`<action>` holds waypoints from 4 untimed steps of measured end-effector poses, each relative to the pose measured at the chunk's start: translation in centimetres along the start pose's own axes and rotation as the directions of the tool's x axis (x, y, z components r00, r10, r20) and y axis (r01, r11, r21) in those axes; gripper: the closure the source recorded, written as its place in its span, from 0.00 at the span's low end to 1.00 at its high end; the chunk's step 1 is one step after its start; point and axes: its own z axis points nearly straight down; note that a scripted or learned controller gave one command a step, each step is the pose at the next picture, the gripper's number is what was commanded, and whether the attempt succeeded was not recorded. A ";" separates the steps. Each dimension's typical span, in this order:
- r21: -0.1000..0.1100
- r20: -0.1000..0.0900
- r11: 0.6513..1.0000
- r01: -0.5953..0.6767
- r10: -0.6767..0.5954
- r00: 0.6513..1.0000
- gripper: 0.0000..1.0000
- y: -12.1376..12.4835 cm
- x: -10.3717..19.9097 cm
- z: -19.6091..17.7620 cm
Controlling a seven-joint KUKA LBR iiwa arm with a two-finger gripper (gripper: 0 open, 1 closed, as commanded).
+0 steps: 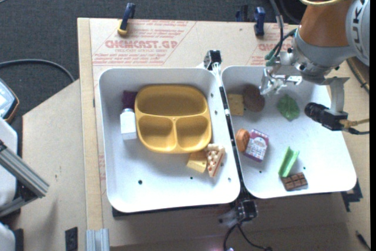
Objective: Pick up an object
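My gripper [271,86] hangs over the far part of the right bin [329,176], just right of a round brown cookie [254,99] and left of a green leafy piece [288,107]. Its metal fingers point down and nothing shows between them. A tan cracker [236,104] lies left of the cookie. Nearer the front are an orange piece [242,139], a small pink carton [257,145], a green stick [288,161] and a chocolate bar [294,181].
The left bin [111,126] holds a yellow divided plate [173,118], a white bottle [128,124], a dark purple item [129,97], a pizza slice [215,159] and a cheese wedge [197,165]. A black cylinder [322,114] on the arm overhangs the right bin.
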 end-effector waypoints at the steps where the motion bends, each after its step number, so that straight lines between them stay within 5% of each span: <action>1: -0.002 0.002 1.000 -0.001 0.001 1.000 1.00 0.1 5.0 -0.4; 3: 0.000 0.001 1.000 -0.001 0.001 1.000 1.00 -1.2 14.0 0.2; 4: -0.001 0.003 1.000 -0.005 0.005 1.000 1.00 -0.7 13.9 0.4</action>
